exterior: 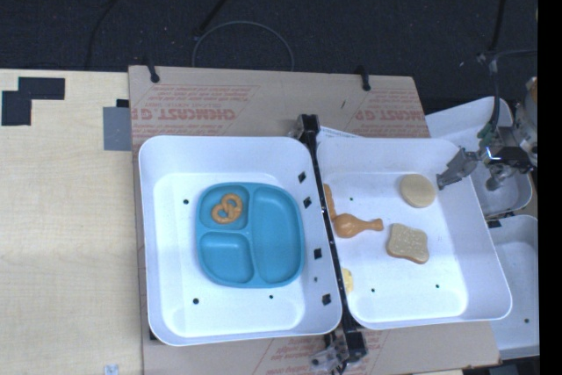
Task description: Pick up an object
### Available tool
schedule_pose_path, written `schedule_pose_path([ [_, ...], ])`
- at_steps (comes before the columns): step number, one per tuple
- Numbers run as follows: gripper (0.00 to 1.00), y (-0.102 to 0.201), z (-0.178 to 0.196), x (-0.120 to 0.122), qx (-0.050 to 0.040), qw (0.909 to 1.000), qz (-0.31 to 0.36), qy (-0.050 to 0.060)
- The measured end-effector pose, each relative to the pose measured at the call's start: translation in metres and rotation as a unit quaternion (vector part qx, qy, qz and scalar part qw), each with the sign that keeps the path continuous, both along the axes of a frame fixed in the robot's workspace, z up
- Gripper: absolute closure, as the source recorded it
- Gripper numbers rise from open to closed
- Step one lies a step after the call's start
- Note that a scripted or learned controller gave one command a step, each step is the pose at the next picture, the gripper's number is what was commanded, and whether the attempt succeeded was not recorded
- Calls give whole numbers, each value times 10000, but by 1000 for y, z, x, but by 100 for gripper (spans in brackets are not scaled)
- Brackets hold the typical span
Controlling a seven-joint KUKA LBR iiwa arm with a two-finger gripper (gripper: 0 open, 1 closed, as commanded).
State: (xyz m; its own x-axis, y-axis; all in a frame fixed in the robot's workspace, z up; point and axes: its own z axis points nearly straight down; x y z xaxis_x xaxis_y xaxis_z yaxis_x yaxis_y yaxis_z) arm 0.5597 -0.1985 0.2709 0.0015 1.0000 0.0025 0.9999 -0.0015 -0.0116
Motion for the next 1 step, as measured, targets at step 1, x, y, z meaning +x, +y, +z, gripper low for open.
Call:
schedule_pose_path([
  [1, 0, 0, 5, 2, -12, 10000, 7, -52],
])
